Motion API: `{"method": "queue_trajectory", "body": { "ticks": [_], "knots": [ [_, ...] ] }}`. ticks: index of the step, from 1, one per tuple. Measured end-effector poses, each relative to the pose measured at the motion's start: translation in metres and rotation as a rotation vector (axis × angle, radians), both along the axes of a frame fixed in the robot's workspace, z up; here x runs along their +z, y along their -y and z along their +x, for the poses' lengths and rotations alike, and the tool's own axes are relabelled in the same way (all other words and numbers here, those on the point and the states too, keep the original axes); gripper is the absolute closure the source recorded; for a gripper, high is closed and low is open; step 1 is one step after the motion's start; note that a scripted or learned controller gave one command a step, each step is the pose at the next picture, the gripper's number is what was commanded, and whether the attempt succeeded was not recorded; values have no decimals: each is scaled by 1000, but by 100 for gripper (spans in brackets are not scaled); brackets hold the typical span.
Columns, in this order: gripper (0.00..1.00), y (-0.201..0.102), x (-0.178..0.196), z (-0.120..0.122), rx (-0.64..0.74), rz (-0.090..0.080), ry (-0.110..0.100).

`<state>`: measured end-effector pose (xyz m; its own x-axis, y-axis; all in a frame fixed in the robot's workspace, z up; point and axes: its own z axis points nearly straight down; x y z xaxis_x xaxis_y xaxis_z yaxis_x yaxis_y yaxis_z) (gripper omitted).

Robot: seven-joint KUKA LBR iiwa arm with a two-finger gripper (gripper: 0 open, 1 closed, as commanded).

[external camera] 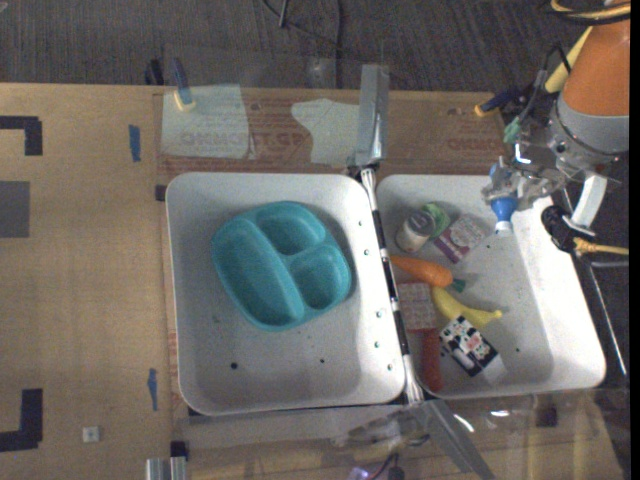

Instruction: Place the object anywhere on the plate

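A teal plate (282, 264) with three compartments lies in the left bin (200, 348). The right bin (565, 338) holds an orange carrot (422, 269), a yellow banana (466, 313), a small can (413, 233), a green piece (436, 213), a pink-and-white packet (461, 237), a red item (430, 358) and a black-and-white patterned box (468, 347). My gripper (503, 204) hangs over the right bin's far edge, up and to the right of the packet. A light blue tip points down from it. Nothing shows between its fingers.
A metal divider (385, 268) runs between the two bins. The arm's orange band (600, 68) and cables fill the upper right. Taped paper sheets (205, 118) lie on the bench behind the left bin.
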<state>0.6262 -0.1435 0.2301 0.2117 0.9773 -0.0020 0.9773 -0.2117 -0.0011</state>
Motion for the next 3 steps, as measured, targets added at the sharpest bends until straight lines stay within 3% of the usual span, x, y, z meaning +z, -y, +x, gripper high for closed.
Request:
{"method": "queue_trajectory", "body": {
  "ticks": [1,2,3],
  "knots": [
    [100,-62,-16,6,84,3,-1],
    [100,-117,45,-43,139,3,-1],
    [100,-218,-43,12,314,2,1]
  ]
}}
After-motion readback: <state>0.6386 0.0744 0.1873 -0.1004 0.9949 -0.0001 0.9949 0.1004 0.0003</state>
